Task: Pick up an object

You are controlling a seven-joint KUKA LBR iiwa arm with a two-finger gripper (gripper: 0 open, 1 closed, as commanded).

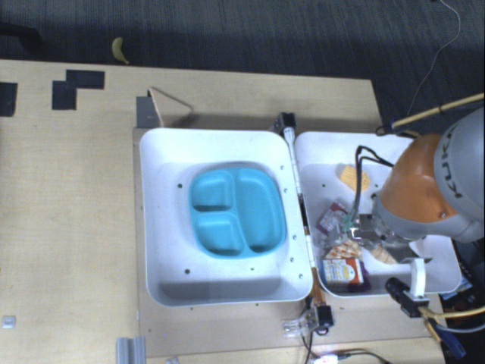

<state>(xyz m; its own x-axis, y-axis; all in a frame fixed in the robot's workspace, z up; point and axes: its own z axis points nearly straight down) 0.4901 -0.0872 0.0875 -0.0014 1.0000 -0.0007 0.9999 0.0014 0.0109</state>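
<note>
My arm, grey with an orange band (413, 184), reaches into the right bin (322, 154) from the right. Its gripper (359, 231) hangs low over a cluster of small items in the middle of that bin. A grey-purple packet (331, 219) lies just left of the gripper. A red and white packet (342, 270) sits near the bin's front edge, just below the gripper. A yellow object (353, 177) rests farther back, partly hidden by the arm's cable. The arm covers the right half of this bin.
The left bin (163, 203) holds a blue tray (236, 211) with three compartments. A narrow divider (297, 196) runs between the two bins. Black cables loop off the arm above the right bin. Bare wooden bench lies to the left.
</note>
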